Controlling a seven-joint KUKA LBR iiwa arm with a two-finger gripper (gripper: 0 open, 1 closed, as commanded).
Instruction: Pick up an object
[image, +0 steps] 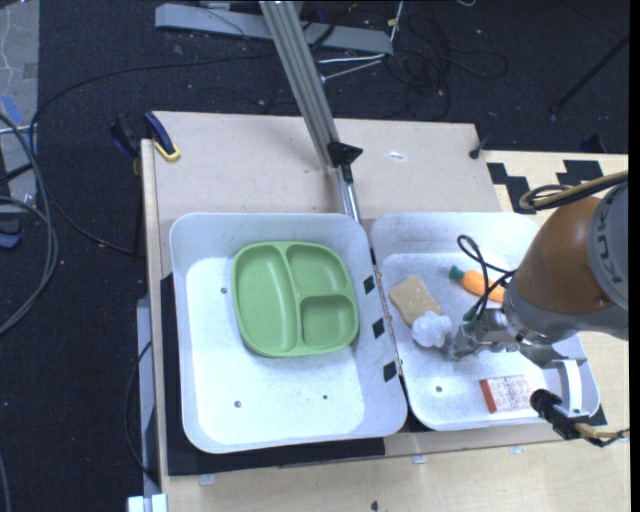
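Pincer (462, 345) low in right bin (560, 410), grip state unclear, beside white lump (430, 329), orange item (478, 284) half hidden.

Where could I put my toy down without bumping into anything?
The left bin has the most bare floor: in front of the green plate and along its left side. The right bin is crowded: sponge, white lump, carrot, red card and the end effector. Only its front-left corner is bare.

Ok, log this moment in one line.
gripper low in right bin | beside white lump | grasp unclear | plate in left bin
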